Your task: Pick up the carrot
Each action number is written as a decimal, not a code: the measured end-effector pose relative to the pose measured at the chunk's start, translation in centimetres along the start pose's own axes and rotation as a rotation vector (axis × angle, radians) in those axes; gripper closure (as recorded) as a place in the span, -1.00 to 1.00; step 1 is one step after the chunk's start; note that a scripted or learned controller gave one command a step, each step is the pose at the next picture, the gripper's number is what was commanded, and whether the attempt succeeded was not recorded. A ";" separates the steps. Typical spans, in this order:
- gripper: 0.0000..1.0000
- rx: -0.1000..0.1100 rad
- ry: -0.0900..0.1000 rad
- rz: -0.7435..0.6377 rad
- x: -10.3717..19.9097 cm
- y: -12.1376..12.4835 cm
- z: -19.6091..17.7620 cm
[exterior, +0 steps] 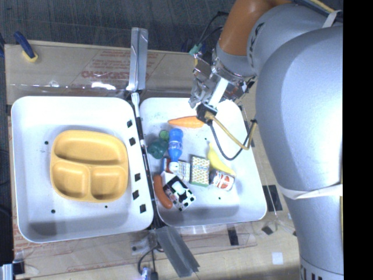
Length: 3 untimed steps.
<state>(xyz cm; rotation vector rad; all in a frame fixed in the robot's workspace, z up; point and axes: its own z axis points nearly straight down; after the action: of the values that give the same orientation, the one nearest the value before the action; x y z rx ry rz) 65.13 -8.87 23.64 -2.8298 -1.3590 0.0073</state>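
Observation:
The carrot (pixel 185 122) is orange and tapered and lies flat near the back of the right bin (pixel 247 206), pointing left. My gripper (pixel 202 101) hangs just above and to the right of the carrot's thick end, close to the bin's back wall. The carrot rests on the bin floor, and the wrist hides the spot where its right end meets the gripper.
In front of the carrot lie a blue bottle (pixel 175 143), teal (pixel 157 150) and green (pixel 164 135) pieces, a banana (pixel 219 160), a patterned box (pixel 200 170), a red-and-white can (pixel 224 181), a sausage (pixel 161 191) and a black-and-white cube (pixel 180 195). The left bin (pixel 29 214) holds a yellow divided plate (pixel 90 164).

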 end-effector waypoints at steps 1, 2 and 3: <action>-1.00 0.001 0.000 -0.001 0.0 0.0 0.0; -1.00 0.003 -0.001 -0.041 -1.6 1.1 10.5; -1.00 0.001 0.001 -0.048 3.5 -2.0 4.7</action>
<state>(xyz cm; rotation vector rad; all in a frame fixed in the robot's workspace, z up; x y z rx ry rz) 65.69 -4.88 18.94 -2.7952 -1.4264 0.0070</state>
